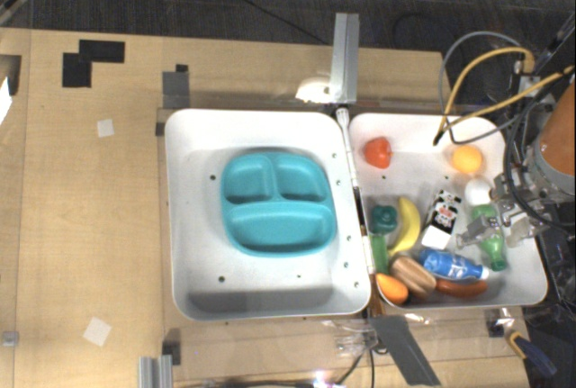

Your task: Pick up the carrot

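Down in the right bin's (423,136) near-left corner, the carrot (391,287) lies wedged against the wall, with a hot dog (413,273) touching it. Clutter likely pushed it there. Over the bin's right side, the claw (490,229) hangs among green parts; its opening cannot be told, and nothing visibly sits in it. Label text on the blue bottle (455,267) is unreadable.

- Light even, fairly bright, from overhead; no hard glare.
- Left bin (189,197): soft grey shadow along near inner wall and under the teal plate (274,202).
- Counter (81,224) evenly lit; dark floor at top reads dim.
- Focus OK at centre, slightly soft overall, low res.
- Right edge w/ arm (558,152) blurrier; small items there hard to resolve.
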`<act>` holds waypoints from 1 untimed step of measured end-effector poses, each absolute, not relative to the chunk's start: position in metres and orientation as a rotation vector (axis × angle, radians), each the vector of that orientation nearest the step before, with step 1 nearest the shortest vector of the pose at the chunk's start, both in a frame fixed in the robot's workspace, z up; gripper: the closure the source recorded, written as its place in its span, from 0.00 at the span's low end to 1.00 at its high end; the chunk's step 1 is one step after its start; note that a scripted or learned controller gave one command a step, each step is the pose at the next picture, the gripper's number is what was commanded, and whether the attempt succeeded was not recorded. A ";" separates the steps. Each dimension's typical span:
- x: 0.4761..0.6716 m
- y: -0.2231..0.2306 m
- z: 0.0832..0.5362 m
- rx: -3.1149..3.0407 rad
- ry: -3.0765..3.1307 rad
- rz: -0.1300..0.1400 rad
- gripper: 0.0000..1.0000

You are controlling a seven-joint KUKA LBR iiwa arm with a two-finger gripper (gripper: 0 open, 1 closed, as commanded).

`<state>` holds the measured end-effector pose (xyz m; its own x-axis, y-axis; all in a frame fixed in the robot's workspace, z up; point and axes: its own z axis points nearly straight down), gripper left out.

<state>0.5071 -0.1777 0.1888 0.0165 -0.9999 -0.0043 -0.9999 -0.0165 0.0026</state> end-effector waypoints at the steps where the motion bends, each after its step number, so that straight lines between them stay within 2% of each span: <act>1: 0.548 -0.157 0.306 -2.378 2.038 -0.020 0.00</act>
